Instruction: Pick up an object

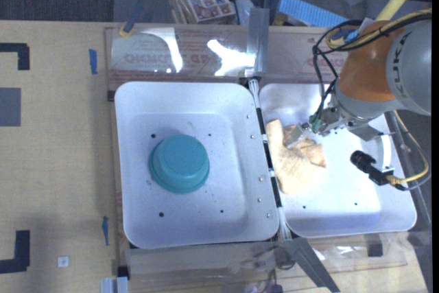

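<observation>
The claw (302, 137) is seen low in the right bin (357, 213), at the upper edge of a crumpled tan cloth (296, 161), with its metal tip against or just above the fabric. Whether it is released or clenched cannot be told, since that part is small and blurred against the cloth. The cloth is spread along the left wall of the right bin, beside the divider shared by the two bins. Behind the claw, the grey arm (405, 72) with its orange band is reached in from the right, and black and yellow cables are looped around the wrist. A black cylindrical fitting (367, 165) is seen to the right of the cloth, over the floor of the same bin. In the left bin (137, 113), well apart from the claw, a teal bowl (180, 162) is set upside down near the middle. Both bins are carried on a pale wooden bench (55, 147).
</observation>
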Robot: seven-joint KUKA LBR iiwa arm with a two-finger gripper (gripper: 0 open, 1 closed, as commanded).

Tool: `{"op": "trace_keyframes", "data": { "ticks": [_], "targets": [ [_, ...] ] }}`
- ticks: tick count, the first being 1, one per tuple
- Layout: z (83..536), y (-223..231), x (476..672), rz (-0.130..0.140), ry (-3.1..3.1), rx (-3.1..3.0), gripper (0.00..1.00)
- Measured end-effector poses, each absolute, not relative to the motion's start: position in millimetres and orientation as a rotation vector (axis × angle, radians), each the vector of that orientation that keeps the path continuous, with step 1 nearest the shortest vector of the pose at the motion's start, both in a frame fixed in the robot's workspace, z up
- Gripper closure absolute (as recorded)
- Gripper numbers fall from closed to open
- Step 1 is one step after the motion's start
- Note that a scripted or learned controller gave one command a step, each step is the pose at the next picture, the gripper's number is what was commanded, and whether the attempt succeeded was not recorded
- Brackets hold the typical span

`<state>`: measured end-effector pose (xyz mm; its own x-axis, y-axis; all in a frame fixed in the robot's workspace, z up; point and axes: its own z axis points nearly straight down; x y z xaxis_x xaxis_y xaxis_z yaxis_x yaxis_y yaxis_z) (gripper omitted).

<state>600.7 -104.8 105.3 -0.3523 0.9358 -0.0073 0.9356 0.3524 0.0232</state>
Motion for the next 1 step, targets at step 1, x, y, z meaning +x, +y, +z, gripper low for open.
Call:
{"op": "trace_keyframes", "data": {
  "ticks": [1],
  "targets": [
    [94.0,-101.6,595.3,0.015,2.529,1.837,0.00]
  ]
}}
